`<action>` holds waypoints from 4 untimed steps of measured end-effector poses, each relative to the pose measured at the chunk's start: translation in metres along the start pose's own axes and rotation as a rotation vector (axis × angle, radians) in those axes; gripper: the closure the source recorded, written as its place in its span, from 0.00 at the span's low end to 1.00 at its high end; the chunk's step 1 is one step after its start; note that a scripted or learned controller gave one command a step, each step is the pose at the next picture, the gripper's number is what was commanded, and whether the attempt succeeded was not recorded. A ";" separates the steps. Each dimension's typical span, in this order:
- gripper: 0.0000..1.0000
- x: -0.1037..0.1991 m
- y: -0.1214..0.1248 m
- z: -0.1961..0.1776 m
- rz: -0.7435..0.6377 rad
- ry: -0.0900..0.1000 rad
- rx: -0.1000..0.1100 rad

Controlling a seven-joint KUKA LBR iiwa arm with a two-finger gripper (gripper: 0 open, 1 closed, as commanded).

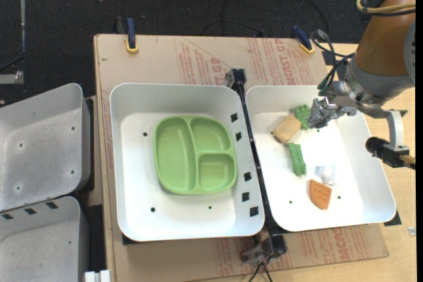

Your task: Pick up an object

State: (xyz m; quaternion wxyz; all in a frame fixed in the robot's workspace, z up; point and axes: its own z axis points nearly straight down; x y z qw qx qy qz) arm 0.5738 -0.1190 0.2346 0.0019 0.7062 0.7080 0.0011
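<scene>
My gripper [316, 119] hangs low in the right bin [370, 208], at its upper middle, right over a small green leafy object [303, 113]. Just left of it lies a tan rounded piece [287, 129]. A green elongated object [297, 158] lies below that, near the bin's middle. Further down sit a small white crumpled piece [324, 174] and an orange wedge [320, 195]. The fingertips are hidden against the dark gripper body and the green object.
The left bin [132, 208] holds a green divided plate [195, 154]. A black divider clip row [244, 142] runs between the bins. The grey and orange arm [386, 43] comes in from the upper right. A black bracket [390, 150] juts at the right bin's edge.
</scene>
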 end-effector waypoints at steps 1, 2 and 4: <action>1.00 0.044 -0.007 0.006 -0.003 0.002 0.006; 1.00 0.104 -0.004 0.010 -0.006 0.003 0.005; 1.00 0.207 -0.018 -0.009 -0.006 0.002 0.004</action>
